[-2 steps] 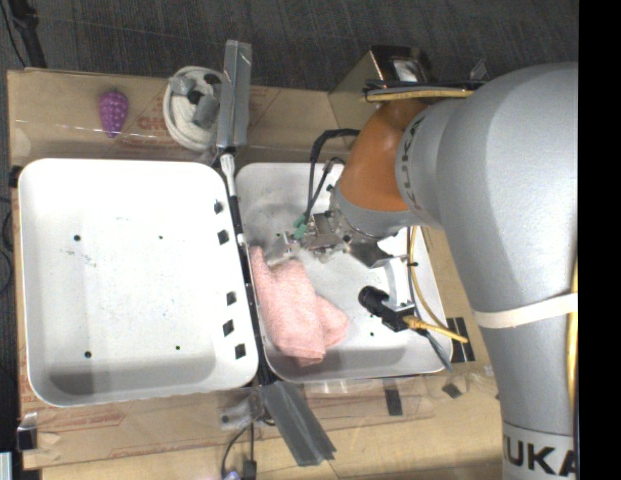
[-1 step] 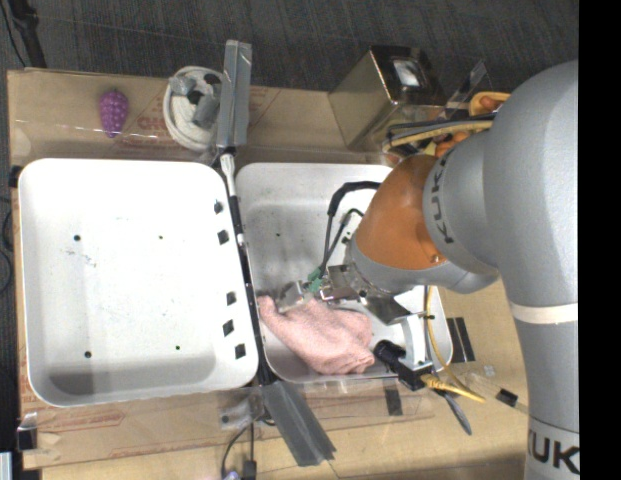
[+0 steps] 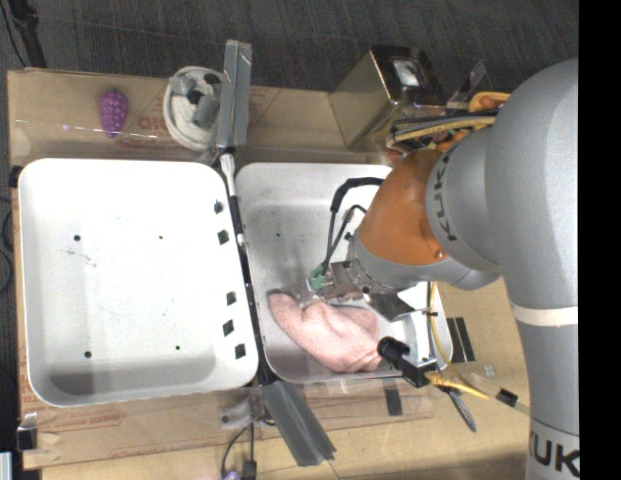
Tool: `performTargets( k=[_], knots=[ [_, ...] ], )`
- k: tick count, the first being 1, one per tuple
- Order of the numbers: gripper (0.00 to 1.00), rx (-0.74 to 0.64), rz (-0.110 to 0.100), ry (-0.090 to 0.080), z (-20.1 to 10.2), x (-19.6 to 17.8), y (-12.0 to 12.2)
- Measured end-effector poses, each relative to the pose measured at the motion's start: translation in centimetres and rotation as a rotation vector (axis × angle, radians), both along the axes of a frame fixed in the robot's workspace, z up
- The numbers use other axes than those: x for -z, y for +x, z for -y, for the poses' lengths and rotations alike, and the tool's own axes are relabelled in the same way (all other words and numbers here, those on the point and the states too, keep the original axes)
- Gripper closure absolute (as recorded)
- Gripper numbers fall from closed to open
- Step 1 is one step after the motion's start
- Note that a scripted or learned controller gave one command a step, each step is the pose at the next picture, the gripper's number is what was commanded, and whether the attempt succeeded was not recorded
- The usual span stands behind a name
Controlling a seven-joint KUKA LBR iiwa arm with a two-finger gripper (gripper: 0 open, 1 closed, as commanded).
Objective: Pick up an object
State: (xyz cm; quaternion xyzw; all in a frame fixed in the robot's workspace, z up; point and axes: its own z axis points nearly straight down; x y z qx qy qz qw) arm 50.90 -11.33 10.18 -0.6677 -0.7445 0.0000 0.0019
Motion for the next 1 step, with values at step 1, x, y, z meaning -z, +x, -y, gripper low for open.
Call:
performTargets(
  k=[1],
  knots=[
    [1.00, 0.013, 0.000, -0.002, 1.13, -8.66, 3.11]
  ],
)
